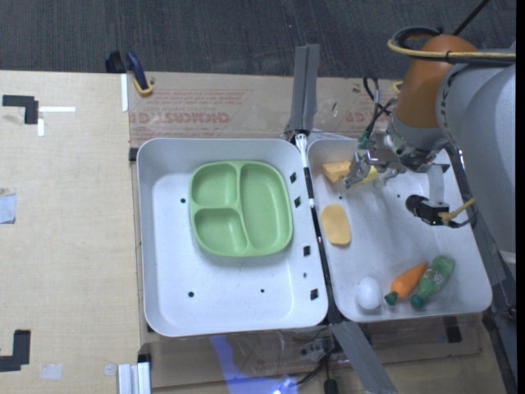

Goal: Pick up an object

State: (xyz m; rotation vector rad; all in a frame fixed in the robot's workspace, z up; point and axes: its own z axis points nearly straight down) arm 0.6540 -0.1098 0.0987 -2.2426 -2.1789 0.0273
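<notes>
My gripper (pixel 362 172) is down in the back left part of the right bin (pixel 385 245), under the orange band of the arm. Just left of it, touching or nearly touching, lies a yellow wedge (pixel 335 171). A small yellow patch shows right at the gripper's tip; I cannot tell whether it is part of the wedge. An orange-yellow oval piece (pixel 335 224) lies in front of the wedge. Near the bin's front sit a white egg (pixel 369 293), a carrot (pixel 406 280) and a green bottle (pixel 432 280).
The left bin (pixel 164 261) holds a green divided plate (pixel 241 208). A grey divider post (pixel 304 89) rises between the bins at the back. A black fitting with cables (pixel 423 209) hangs from the arm over the right bin.
</notes>
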